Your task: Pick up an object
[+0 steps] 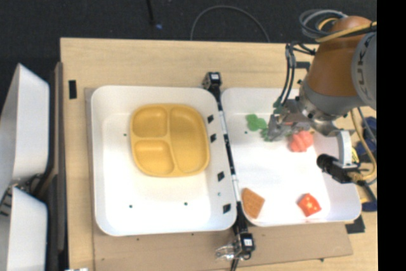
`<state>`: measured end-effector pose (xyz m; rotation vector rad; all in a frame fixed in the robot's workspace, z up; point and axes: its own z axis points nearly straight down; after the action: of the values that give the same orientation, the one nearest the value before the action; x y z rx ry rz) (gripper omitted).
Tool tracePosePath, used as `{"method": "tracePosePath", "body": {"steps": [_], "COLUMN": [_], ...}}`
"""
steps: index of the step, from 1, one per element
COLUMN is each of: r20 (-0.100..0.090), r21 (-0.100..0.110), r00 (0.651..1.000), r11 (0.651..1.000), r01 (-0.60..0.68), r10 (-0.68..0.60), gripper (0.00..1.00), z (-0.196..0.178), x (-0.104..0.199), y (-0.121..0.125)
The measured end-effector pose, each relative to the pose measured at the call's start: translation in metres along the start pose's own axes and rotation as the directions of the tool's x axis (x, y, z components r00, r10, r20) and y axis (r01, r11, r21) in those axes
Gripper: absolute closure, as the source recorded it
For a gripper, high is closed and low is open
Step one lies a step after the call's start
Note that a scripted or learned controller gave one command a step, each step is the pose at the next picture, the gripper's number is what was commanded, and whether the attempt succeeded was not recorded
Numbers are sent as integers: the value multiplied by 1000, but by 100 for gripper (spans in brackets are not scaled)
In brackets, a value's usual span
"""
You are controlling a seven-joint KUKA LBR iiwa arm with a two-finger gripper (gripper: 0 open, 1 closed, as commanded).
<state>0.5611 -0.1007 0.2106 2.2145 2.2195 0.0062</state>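
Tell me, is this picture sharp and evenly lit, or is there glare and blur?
Camera view: light is even and soft, with faint shadows; the two shallow white bins look bright, nearly washed out, without hard glare. The yellow three-compartment plastic plate is fairly crisp. The small green object and pink object beside the pincer are soft and low in detail.

In the right bin [279, 174] lie four small things. A green piece [255, 122] sits near the bin's far left. A pink lump [301, 141] lies just right of it, mid-bin. An orange waffle-textured wedge [253, 203] rests at the near left corner. A red block [309, 204] lies near the front rim, well apart from the wedge.
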Motion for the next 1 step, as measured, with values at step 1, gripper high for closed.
{"method": "tracePosePath", "body": {"steps": [1], "r20": [0], "r21": [0], "r00": [1000], "r11": [1000], "r01": [1], "r10": [-1], "gripper": [100], "z": [-54], "x": [-1], "y": [2]}}
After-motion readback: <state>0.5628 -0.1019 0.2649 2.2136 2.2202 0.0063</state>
